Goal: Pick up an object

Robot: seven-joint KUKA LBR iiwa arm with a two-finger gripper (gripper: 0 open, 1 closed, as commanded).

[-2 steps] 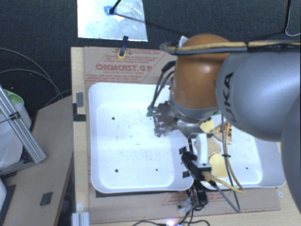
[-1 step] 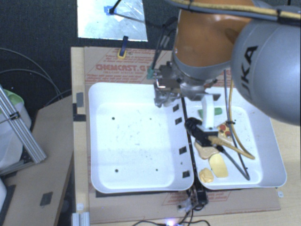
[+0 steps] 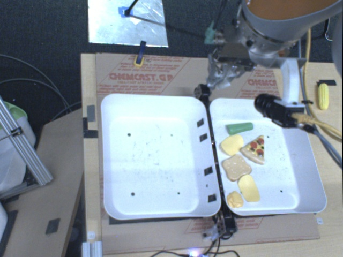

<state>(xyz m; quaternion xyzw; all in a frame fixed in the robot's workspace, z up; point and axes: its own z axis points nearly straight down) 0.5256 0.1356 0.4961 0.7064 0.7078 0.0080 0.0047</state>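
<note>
both white bins [image 3: 155, 103] look like smooth moulded plastic, slight sheen, left one speckled with small dark marks; bench board [image 3: 144, 71] under them is matt tan cardboard-like sheet with red print. toy food looks like plastic or rubber: green piece [image 3: 239, 127] smooth and a bit glossy, pizza slice [image 3: 254, 149] and toast [image 3: 236, 167] matt. arm's orange band [image 3: 289, 1] smooth, glossy; wrist [image 3: 252, 39] below it bare grey metal. square plate [image 3: 127, 14] at top is dull brushed metal on dark matt carpet-like floor

Fixed camera, seemingly high, slants down on both bins [image 3: 155, 103].
</note>
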